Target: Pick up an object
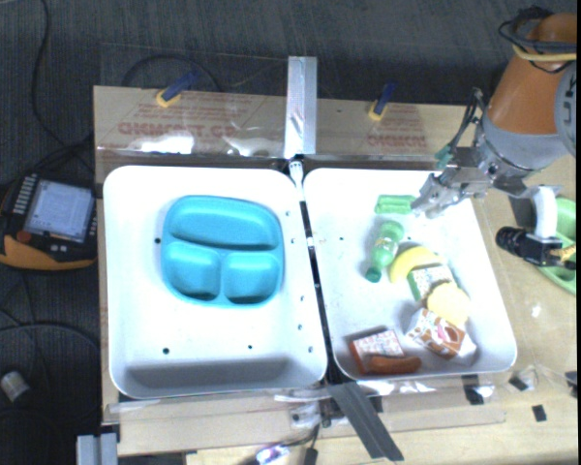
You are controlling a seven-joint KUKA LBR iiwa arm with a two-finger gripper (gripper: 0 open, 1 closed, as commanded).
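While the grey arm with its orange band reaches in from the right, its gripper hangs over the far right part of the right bin, just beside a small green block that lies flat with its long axis running left to right. Whether anything sits between the jaws cannot be told, nor how far apart they stand, since the tip is small and blurred against the white floor. Nearer than the block lies a green bottle, its long axis tilted from far right to near left, the cap end pointing toward the near left. Touching its right side is a yellow banana-like piece, and just nearer than that rests a small white and green carton, then a yellow round item. At the near edge of this bin lie a red and white packet and a brown and red packet, the latter with its long axis left to right. The left bin holds a blue compartment tray, lying flat with its wide section on the far side and two small sections on the near side.
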